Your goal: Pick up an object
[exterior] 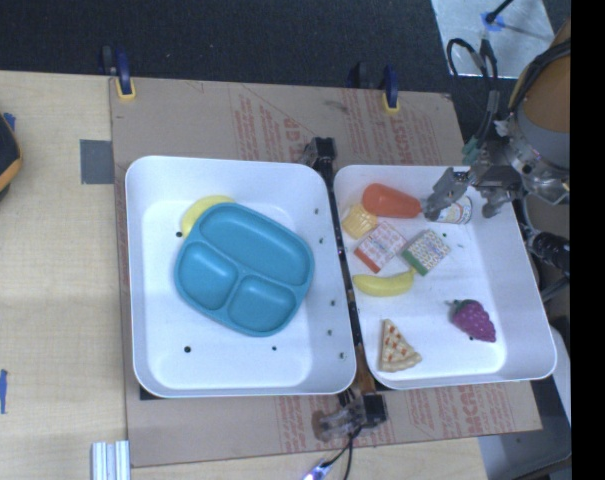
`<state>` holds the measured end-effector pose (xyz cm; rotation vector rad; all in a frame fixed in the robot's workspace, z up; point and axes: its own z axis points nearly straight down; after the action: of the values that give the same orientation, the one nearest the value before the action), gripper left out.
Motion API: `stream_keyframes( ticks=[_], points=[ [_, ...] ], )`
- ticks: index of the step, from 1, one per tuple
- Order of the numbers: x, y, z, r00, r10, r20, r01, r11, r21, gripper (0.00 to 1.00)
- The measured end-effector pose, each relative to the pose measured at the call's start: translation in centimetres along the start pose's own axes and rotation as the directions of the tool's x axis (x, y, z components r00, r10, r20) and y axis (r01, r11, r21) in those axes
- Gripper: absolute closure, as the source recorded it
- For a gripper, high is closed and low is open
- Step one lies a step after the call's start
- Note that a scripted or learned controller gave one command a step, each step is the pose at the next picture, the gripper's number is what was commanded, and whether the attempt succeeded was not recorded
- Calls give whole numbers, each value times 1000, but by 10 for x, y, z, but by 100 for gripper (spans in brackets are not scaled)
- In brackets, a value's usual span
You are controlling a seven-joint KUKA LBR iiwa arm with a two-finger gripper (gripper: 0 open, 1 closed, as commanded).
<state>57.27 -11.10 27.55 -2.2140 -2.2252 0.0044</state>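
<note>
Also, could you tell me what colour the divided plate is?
Blue; the plate shows in the camera view.

Wooden bench [42,298] — brown board [232,118], two white bins [142,268] side by side

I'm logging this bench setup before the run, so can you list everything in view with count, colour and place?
Bins: two, white, side by side on the bench.
Divided plate: one, blue, left bin.
Yellow item: one, mostly under the plate's far left edge.
Orange piece: one, right bin, far side.
Yellow block: one, right bin, near the left wall.
Small boxes: two, one red and white, one green edged, right bin centre.
Banana: one, yellow, below the boxes.
Pizza slice: one, tan, near side.
Grapes: one bunch, purple, near right.
Clamps: two, blue, far board edge.
End effector: one, grey, over the right bin's far right.
</note>
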Motion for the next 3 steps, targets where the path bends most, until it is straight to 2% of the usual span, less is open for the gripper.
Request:
stream_keyframes(
  ticks=[1,2,3],
  points=[
    [-37,-4,127,1000,1,0,-1,1000,4,0],
    [-28,5,182,1000,1,2,-1,1000,-3,0],
    [-28,4,173,1000,-3,2,3,1000,2,100]
  ],
)
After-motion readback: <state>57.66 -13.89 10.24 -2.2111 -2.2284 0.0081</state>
